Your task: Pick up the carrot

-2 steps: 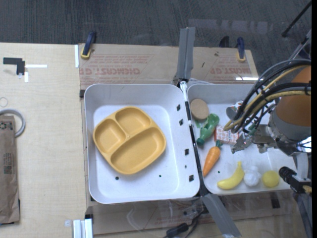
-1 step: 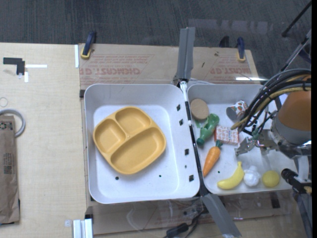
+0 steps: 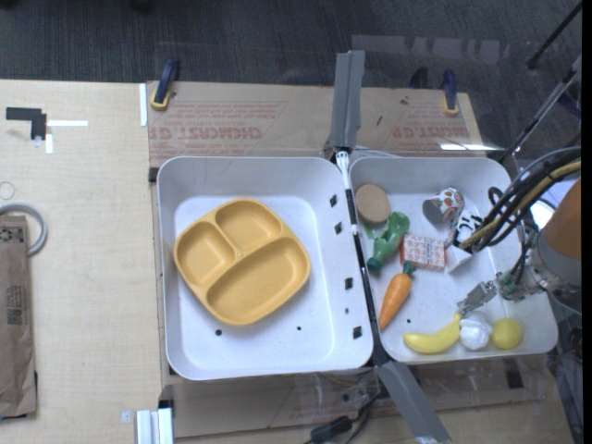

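The orange carrot (image 3: 396, 297) with a green top lies in the right bin (image 3: 418, 168), near its left wall, pointing down and to the left. The gripper (image 3: 482, 294) hangs at the right side of that bin, just above a white ball (image 3: 474, 335) and well to the right of the carrot. It is not touching the carrot. The arm's cables and wrist come in from the right edge.
The right bin also holds a banana (image 3: 432, 339), a lemon (image 3: 507, 334), a green vegetable (image 3: 388, 240), a tan round thing (image 3: 373, 203), a pink box (image 3: 425, 251) and a small can (image 3: 447, 205). A yellow divided plate (image 3: 242, 260) lies in the left bin (image 3: 185, 340).
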Tool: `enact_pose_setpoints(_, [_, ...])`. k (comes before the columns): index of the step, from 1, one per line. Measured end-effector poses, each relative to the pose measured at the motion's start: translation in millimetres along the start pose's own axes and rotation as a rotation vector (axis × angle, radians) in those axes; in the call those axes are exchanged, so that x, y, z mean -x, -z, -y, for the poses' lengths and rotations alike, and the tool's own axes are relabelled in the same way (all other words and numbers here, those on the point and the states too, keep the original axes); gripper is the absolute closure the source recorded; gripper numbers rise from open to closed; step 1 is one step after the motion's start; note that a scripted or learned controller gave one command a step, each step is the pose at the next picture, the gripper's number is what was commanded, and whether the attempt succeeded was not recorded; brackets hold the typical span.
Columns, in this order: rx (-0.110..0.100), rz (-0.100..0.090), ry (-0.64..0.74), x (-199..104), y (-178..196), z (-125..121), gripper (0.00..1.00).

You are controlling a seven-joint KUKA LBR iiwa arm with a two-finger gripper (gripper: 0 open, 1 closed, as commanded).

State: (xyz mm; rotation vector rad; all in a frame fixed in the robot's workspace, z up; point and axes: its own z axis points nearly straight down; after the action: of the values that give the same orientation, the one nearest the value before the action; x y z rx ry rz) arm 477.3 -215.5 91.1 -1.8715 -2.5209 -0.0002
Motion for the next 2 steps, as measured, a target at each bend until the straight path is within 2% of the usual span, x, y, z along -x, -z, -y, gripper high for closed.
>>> enact_pose_setpoints(1, [0.000,0.000,0.001,0,0,0,0.00])
enact_pose_setpoints(2, [0.002,0.004,0.307,7,65,1,0.00])
